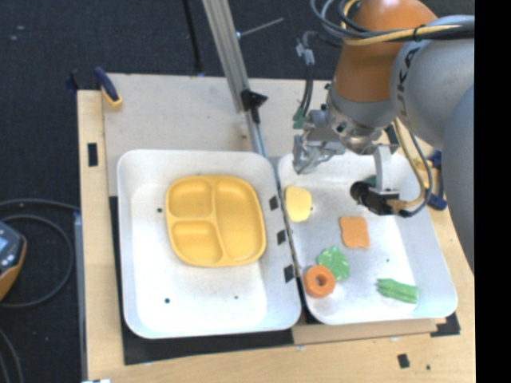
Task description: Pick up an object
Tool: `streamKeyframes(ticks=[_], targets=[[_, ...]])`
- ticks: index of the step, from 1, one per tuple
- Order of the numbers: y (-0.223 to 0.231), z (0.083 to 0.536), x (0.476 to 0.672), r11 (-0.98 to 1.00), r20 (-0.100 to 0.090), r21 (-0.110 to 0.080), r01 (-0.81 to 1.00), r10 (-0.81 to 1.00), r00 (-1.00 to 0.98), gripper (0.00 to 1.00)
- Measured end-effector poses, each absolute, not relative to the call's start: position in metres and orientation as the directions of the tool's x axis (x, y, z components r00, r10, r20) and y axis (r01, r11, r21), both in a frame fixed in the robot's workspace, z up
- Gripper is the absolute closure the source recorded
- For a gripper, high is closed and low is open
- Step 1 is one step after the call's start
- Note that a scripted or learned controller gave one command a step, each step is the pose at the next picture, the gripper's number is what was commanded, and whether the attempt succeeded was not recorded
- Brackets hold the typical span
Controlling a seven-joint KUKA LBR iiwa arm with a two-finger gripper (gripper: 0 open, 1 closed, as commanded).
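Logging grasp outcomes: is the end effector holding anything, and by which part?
Nothing is visibly held. The end effector hovers over the right bin's far-left corner, just above the pale yellow piece.

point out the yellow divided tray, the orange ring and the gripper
yellow divided tray (215,219), camera view, on the ridge where its compartments meet
orange ring (320,282), camera view, on its rim
gripper (306,163), camera view, at the tip of its jaws

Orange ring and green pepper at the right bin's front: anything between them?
Nothing. In the camera view the orange ring and green pepper are separated by bare white bin floor; the leafy green piece sits behind the ring.
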State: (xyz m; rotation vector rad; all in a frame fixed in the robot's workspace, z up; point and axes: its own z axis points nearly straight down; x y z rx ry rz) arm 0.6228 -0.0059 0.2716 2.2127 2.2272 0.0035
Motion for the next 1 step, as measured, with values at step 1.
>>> streamKeyframes(ticks=[1], targets=[[0.0492, 0.2716, 0.627, 0.008, 0.001, 0.002, 1.0, 1.0, -0.008, 1.0]])
